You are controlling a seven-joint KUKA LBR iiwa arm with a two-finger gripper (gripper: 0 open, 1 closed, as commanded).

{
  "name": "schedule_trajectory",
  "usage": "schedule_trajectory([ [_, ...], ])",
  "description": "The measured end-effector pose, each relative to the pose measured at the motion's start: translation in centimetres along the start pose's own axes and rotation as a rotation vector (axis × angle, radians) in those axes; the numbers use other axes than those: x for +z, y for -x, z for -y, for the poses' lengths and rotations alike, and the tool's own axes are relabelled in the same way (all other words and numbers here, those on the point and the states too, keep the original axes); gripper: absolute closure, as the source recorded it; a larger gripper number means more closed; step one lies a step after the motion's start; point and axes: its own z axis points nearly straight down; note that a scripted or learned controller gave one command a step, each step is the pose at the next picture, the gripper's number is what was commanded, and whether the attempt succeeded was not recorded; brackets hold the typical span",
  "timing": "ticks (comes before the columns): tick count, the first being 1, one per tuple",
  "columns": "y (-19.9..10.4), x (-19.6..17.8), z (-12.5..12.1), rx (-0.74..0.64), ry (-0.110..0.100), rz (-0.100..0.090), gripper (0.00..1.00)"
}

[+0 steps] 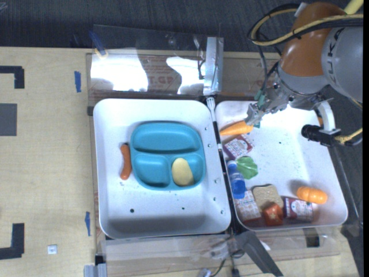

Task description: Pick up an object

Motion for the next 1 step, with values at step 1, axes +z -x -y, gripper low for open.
schedule_trajectory([
  [1,1.28,5.97,6.03,0.094,-0.004,-0.001,0.00],
])
